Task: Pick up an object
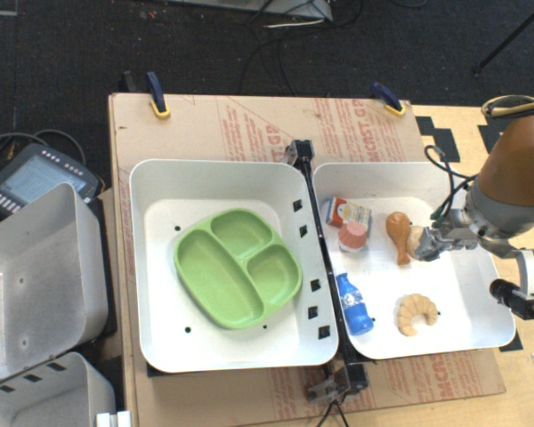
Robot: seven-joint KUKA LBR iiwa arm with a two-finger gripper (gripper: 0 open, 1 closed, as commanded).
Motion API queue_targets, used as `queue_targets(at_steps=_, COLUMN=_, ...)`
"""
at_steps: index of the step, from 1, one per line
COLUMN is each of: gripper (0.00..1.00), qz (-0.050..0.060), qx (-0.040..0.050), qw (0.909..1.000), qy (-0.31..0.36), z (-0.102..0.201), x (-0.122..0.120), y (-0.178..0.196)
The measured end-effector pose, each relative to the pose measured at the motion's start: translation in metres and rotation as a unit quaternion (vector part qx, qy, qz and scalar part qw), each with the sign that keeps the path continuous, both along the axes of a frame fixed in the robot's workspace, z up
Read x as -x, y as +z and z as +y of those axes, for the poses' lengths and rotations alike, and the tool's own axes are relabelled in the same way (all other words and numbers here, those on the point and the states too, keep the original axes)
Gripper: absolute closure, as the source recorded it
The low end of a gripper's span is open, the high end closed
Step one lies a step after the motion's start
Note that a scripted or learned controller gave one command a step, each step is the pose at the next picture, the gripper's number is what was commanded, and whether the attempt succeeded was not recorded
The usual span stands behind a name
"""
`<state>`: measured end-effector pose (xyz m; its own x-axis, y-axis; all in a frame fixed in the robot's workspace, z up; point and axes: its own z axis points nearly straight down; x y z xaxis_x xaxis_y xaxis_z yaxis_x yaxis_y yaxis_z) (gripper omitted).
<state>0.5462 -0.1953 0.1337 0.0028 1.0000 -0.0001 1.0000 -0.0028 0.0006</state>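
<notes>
Here, 2 shallow white bins sit side by side on a cardboard-covered bench, seen from above at a slant. The left bin (151, 238) holds a green plate (238, 267) with 3 compartments, lying flat near its middle. The right bin (481, 327) holds 4 small things: a toy chicken drumstick (398, 232) near the upper middle, a small red-and-white carton (347, 213) with a pink round piece (353, 236) touching its lower edge at the upper left, a blue bottle (352, 303) lying along the left wall, and a toy croissant (416, 314) toward the lower middle.

The grey arm with its orange band reaches in from the right, and the gripper (424, 244) sits low in the right bin, just beside the drumstick's right side, at or near touching it. Whether the jaws are open or closed cannot be told from this angle, and nothing is clearly seen between them. The croissant lies below the gripper, apart from it; the bottle and carton are farther left.
</notes>
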Motion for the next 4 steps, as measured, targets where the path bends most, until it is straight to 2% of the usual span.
queue_targets(at_steps=2, gripper=1.00, qz=-0.001, qx=0.0007, qw=1.0000, qy=0.003, z=-0.001, x=0.000, y=0.071)
queue_targets(at_steps=3, gripper=1.00, qz=0.001, qx=-0.0007, qw=1.0000, qy=0.004, z=0.052, x=0.013, y=0.067)
queue_targets(at_steps=4, gripper=1.00, qz=0.000, qx=-0.0006, qw=1.0000, qy=0.005, z=0.107, x=0.011, y=0.080)
